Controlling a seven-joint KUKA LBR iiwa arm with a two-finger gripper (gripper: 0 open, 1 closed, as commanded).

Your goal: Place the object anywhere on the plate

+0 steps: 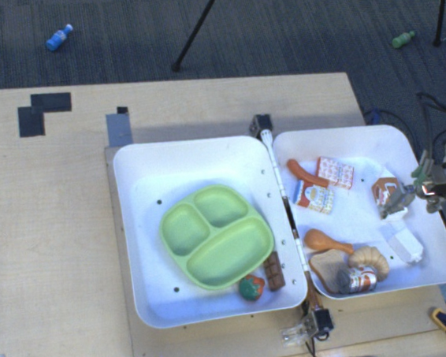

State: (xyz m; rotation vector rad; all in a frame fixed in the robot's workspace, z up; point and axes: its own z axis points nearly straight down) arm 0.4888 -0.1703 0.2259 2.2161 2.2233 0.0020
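Gripper [397, 201] at the right bin's [361, 137] right edge, beside a brown item [383, 189]; its opening and hold cannot be told

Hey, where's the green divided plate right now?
The green three-compartment plastic plate lies in the left white bin, near its middle, with a small red-and-green round toy just off its lower right edge.

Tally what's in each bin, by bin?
Left white bin: 3 (green three-section plate, round red-and-green toy, brown bar)
Right white bin: about 8 small toy foods and packets; the front pile is hard to separate
Total: about 11
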